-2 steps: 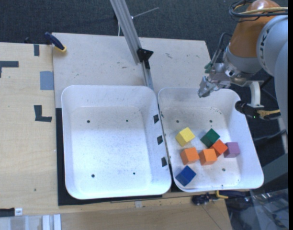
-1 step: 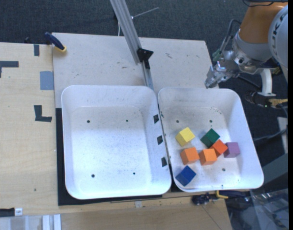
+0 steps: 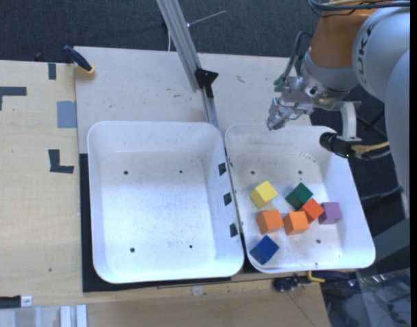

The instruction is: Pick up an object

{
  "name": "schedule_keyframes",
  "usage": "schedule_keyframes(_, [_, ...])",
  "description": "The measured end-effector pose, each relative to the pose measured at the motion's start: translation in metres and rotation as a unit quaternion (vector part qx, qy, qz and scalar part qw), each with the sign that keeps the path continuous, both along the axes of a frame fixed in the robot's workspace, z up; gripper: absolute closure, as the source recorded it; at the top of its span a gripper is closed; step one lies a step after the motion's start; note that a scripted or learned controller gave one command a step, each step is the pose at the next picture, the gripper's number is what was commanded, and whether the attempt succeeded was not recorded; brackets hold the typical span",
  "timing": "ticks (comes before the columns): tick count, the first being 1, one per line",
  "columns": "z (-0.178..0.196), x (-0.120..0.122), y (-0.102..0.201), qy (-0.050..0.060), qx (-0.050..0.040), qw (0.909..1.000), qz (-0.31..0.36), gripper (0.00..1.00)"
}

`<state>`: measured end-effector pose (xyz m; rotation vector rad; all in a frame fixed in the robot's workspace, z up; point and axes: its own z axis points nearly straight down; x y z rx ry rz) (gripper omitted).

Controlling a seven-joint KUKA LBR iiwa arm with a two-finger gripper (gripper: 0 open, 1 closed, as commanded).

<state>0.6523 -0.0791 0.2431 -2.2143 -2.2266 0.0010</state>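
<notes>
At the far left of the bench top [image 3: 31, 182] lie strips of dark tape, and a blue-and-yellow clamp [image 3: 79, 60] sits near the bench's back edge, beyond the left bin's far left corner. The left bin [image 3: 99, 182] is a shallow white tray with speckled marks on its floor. A slanted aluminium bar [image 3: 181, 33] runs down from the top of the view to a black bracket [image 3: 206, 78] just behind the left bin's far right corner.

The right bin [image 3: 351, 251] touches the left bin along their shared rim. All the blocks lie in its near half, clustered together. Nearest the left bin are a yellow cube [image 3: 264, 193], an orange cube [image 3: 269, 220] just in front of it, and a blue cube [image 3: 264, 249] closest to the near rim. Farther from the left bin come a second orange cube [image 3: 296, 222], a green cube [image 3: 299, 195], a red-orange cube [image 3: 313, 210] touching that green one, and a purple cube [image 3: 330, 212] farthest of all.

The arm enters from the right, its orange band high above the wrist, and bends down and leftward. The gripper [image 3: 276, 120] hangs over the right bin's far rim, tips pointing down. Whether the jaws are apart or together cannot be told. Nothing shows between them; the cubes lie well apart from the tips, toward the near side.
</notes>
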Motion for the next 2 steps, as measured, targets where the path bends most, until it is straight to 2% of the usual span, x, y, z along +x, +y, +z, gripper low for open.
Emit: schedule_keyframes(2, [-0.021, 0.004, 0.12, 0.001, 0.0005, 1.0, 0.001, 1.0])
